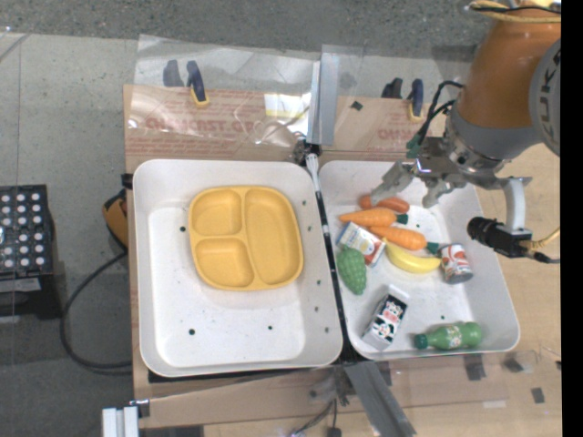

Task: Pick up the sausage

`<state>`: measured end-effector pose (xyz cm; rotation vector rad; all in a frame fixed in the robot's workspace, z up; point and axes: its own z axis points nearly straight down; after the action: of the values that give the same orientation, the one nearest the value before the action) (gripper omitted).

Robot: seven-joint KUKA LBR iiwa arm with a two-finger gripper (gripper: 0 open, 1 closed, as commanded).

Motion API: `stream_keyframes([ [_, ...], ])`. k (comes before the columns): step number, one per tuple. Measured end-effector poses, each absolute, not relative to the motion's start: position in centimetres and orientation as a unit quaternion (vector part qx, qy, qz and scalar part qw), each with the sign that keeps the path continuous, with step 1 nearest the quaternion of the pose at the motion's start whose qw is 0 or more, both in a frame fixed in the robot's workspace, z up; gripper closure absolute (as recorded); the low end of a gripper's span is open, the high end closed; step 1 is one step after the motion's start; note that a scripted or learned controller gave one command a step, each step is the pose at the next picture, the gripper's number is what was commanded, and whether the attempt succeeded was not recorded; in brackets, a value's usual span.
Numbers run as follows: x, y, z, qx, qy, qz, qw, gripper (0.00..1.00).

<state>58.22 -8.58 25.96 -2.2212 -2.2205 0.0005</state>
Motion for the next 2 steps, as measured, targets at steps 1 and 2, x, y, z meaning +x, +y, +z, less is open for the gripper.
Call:
stream_keyframes([
  [1, 64.6, -13.1, 20.7, -0.722, -0.692, 0.0009, 0.0, 0.0],
  [2, 65.0, -17.3, 9.3, -0.704, -0.71, 0.0011, -0.002, 0.0],
])
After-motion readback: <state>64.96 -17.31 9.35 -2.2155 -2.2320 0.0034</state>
